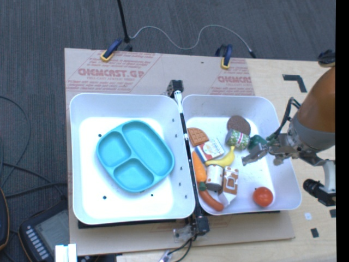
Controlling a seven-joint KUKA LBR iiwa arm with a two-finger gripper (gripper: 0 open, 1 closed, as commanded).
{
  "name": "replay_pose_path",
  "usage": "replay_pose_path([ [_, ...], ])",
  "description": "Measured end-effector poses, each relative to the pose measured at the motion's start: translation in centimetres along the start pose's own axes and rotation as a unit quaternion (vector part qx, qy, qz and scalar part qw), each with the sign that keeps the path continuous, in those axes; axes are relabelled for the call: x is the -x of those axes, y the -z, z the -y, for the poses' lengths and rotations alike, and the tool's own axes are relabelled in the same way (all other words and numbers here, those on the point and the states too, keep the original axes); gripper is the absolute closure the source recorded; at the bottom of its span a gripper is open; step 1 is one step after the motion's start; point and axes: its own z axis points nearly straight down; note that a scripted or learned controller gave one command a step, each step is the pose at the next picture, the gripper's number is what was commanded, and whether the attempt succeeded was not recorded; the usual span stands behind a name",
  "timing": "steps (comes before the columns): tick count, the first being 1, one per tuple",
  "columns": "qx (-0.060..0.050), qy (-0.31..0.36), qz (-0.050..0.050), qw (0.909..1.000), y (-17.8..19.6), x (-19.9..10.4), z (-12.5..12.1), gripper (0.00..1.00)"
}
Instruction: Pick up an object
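Two white bins sit side by side in the camera view: the left bin (76, 146) holds a blue divided plate (134, 155), and the right bin (272, 113) holds a heap of toy food toward its left and middle, with a banana (224, 158), a carrot (199, 170), a small can (214, 176) and a tomato (263, 196) near its front right corner. The gripper (256, 152) hangs over the right bin's right side, its fingers spread with nothing between them, just right of the banana. This looks like the approach step; next it must settle over one item, descend and close.
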Motion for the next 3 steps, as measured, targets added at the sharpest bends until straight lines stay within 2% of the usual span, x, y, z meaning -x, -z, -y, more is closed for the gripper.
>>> replay_pose_path([
  [1,0.004,0.0,0.0,1.0,-10.3,-7.0,-0.4,0.0],
  [2,0.005,-0.001,0.001,1.0,-9.3,-6.9,-0.4,1.0],
  [3,0.002,0.001,0.0,1.0,-0.6,-13.0,-6.9,1.0],
])
